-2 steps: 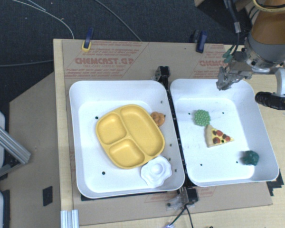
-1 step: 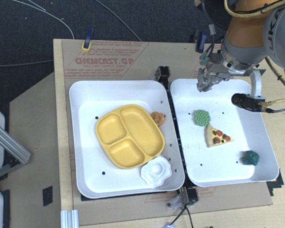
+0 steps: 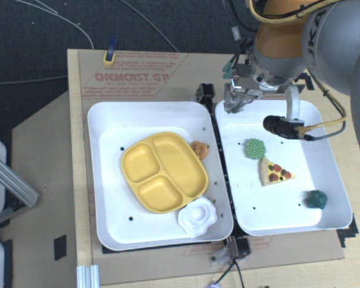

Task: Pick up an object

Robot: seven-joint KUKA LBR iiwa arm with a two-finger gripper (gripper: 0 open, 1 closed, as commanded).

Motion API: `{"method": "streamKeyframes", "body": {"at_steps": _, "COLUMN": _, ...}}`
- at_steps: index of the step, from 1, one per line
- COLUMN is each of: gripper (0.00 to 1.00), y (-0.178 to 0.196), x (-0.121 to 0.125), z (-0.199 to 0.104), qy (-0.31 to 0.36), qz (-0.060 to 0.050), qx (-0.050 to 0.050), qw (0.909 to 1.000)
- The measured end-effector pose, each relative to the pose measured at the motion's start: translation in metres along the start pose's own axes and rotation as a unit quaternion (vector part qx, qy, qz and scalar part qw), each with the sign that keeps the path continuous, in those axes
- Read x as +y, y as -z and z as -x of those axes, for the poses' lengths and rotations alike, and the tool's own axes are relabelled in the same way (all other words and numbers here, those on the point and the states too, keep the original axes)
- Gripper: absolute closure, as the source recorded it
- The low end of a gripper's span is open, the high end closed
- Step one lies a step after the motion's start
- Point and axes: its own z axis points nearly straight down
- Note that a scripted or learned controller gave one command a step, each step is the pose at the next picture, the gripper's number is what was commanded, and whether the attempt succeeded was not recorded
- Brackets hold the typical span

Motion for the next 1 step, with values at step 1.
{"method": "streamKeyframes", "body": {"at_steps": 1, "gripper": 1.00, "y": -0.0126, "x": -0.0085, "z": -0.0474, "qy": -0.001, "qz": -0.002, "qx": 0.000, "qw": 1.0000}}
